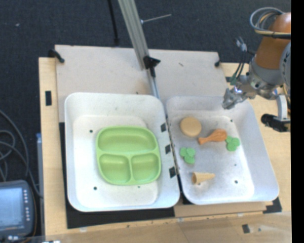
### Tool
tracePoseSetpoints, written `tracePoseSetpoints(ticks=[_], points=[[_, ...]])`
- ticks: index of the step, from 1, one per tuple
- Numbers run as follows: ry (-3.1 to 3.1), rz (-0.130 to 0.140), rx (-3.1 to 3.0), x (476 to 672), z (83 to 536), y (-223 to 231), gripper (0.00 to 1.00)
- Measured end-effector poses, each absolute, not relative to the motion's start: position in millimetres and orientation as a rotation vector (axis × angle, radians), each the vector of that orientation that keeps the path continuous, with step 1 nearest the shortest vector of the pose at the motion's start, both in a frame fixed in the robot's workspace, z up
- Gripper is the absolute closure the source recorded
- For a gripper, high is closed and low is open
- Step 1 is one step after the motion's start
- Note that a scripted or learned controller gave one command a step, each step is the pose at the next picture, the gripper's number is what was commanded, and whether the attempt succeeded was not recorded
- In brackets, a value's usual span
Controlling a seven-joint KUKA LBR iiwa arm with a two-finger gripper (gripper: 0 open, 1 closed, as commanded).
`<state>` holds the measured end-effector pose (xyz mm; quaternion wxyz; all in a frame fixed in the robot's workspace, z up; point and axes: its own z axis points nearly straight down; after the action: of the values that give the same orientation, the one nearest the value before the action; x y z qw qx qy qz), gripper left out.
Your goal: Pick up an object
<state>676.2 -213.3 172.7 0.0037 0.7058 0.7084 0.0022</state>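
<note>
The right bin (253, 135) holds several small toy foods: a round tan bun (191, 126), an orange drumstick (213, 137), a green broccoli piece (233, 144), another green broccoli piece (187, 155) and a tan ice-cream cone (202, 177). My gripper (229, 100) hangs over the bin's far right corner, above and to the right of the bun, with nothing visible between its fingers. It looks small and dark from here, so its finger gap is not readable.
The left bin (81, 110) holds a green divided plate (127, 154). A slanted metal pole (137, 32) rises from between the bins at the back. A monitor (9, 208) and cables lie off the bench at the left.
</note>
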Motion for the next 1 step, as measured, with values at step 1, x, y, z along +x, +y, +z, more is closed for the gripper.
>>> tracePoseSetpoints(ticks=[1], points=[[2.221, 0.007, 2.209, 681.5, 238.1, -218.2, 1.00]])
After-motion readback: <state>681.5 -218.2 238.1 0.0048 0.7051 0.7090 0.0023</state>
